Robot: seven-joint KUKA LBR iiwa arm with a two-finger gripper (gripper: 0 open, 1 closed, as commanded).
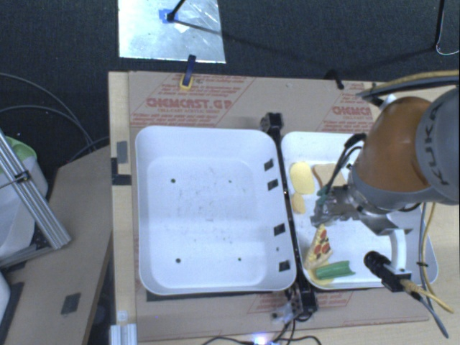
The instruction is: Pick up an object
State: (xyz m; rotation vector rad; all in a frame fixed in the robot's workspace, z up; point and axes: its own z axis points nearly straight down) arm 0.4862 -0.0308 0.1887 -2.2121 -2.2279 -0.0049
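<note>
The arm (402,157) reaches in from the right and hangs over the right bin (338,144). Its gripper (322,214) points down near the bin's left side, between a pale yellow object (302,178) above it and a red-and-yellow patterned piece (320,247) below it. A green object (333,269) lies at the bin's front edge. A thin yellow strip (297,205) lies along the bin's left wall. A tan piece (325,172) sits beside the pale yellow object, partly hidden by the arm.
The left bin (208,207) sits beside the right one, split off by a black clamped divider (282,192). Cables (424,279) trail from the arm at the lower right. A metal frame (29,200) stands at the far left.
</note>
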